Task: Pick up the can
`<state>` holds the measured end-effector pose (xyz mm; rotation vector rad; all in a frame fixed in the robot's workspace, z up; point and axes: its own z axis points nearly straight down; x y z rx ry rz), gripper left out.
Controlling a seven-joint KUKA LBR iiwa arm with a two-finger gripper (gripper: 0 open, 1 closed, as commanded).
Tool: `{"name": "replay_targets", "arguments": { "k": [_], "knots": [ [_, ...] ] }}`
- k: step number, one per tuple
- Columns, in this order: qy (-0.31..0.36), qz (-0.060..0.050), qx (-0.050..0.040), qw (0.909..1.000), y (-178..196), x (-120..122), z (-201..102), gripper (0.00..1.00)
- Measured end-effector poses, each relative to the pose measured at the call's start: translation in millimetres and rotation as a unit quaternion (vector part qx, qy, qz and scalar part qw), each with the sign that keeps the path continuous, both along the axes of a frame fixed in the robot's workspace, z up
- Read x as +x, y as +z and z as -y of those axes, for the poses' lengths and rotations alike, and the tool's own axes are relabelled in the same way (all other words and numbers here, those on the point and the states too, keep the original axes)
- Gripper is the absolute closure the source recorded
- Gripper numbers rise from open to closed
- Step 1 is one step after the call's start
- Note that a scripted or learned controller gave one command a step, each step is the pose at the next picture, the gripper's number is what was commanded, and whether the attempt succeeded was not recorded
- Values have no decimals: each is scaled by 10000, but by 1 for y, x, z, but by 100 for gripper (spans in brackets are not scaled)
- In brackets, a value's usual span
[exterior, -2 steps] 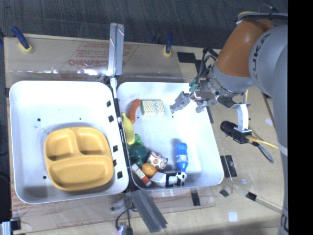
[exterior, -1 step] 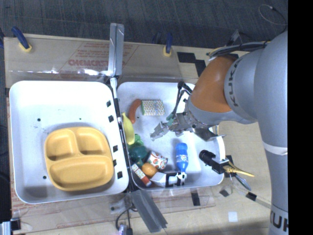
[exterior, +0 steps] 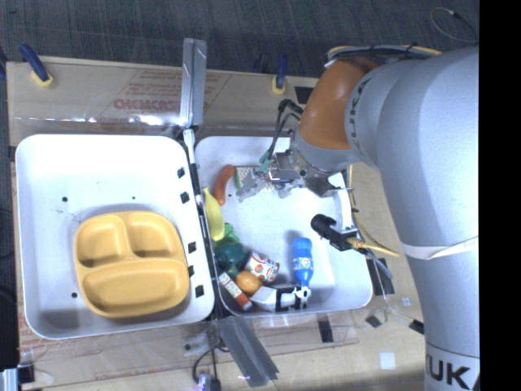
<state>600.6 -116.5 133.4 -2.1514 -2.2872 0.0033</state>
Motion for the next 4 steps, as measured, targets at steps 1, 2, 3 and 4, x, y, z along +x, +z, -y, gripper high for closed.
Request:
{"name": "replay_targets", "arguments": {
  "k": [1, 2, 3, 4],
  "knots": [
    [-533, -7, 8, 9986, -42, -76, -9, 0],
    [-1833, 2, 1, 9831, 138, -18, -21, 0],
    [-355, -15, 9, 9994, -25, -72, -18, 0],
    [-189, 3, 8, 9998, -42, -124, -23, 0]
  ]
}}
